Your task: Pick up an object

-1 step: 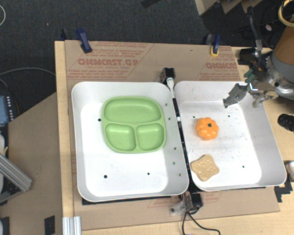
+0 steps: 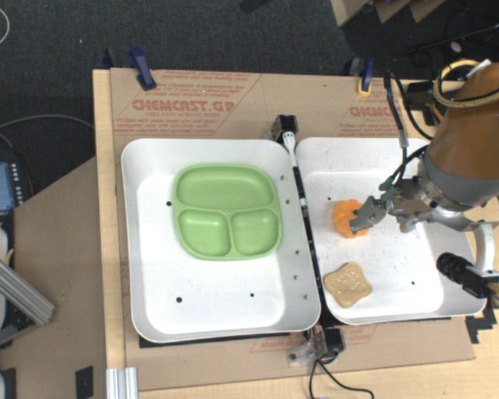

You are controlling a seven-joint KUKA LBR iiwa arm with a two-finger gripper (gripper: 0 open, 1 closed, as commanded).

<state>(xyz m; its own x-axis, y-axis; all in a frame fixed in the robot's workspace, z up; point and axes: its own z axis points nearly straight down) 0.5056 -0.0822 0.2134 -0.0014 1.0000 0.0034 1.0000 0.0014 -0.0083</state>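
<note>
claw (image 2: 368, 217) at round orange obj (image 2: 346, 217), rt bin (image 2: 416, 306)

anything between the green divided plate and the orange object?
Camera view: the green three-compartment plastic plate sits in the left white bin, the small orange object in the right white bin. Between them: bare bin floor and the two adjoining rims.

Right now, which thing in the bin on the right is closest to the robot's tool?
The orange thing. It sits right at the tool, near the middle of the right bin. The tan cookie-shaped thing lies apart, down by the bin's front edge.
</note>
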